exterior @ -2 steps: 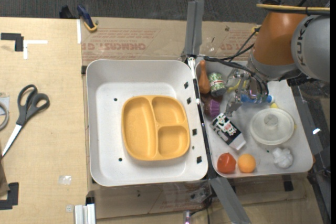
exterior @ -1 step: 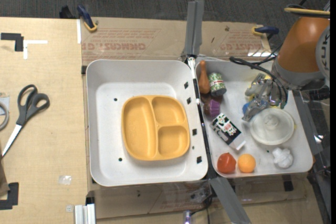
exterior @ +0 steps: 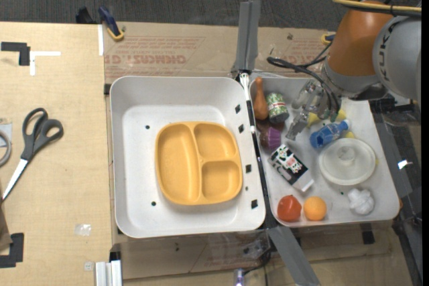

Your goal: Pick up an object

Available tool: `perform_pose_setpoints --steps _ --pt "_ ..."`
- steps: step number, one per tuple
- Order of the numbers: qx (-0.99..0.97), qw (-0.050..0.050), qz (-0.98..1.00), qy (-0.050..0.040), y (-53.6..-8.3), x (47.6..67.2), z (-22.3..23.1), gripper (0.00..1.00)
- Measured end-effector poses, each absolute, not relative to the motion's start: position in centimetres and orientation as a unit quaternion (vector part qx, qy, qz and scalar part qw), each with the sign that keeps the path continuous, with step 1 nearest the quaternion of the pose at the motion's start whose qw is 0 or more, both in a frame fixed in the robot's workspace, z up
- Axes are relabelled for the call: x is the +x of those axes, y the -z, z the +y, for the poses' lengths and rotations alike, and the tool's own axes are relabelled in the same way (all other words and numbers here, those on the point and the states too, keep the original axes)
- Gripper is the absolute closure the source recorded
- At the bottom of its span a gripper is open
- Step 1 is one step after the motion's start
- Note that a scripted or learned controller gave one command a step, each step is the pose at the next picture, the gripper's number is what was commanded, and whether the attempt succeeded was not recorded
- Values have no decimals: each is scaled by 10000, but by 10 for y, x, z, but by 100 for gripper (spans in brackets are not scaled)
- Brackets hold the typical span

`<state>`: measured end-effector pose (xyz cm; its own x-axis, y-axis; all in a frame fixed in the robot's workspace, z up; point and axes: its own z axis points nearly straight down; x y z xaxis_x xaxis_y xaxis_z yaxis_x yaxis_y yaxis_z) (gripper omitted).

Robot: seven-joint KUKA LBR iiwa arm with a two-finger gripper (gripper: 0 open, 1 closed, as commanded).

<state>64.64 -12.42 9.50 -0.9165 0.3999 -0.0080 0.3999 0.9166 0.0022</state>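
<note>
beside jaws [exterior: 307, 110]: blue bottle [exterior: 328, 134], green can [exterior: 277, 106], white lid [exterior: 346, 160].

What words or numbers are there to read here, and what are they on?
Cardboard sheet behind the bins: red printed letters, upside down and too blurred to read for sure.
Green can: label too small to read.
Black-and-white box: pattern, nothing readable.
Arm: dark marking on its casing, cut off and unreadable.

We see 2 smooth white plastic bins [exterior: 127, 164] – faintly glossy – a matt yellow plastic tray [exterior: 199, 163], pale wood-grain bench [exterior: 53, 211], brown cardboard [exterior: 167, 53] and shiny metal scissors [exterior: 30, 140].
</note>
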Motion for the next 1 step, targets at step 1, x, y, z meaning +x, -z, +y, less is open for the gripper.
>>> perform_pose_setpoints --steps 1 --pt "2654 12 9641 0 -93 597 -115 0"
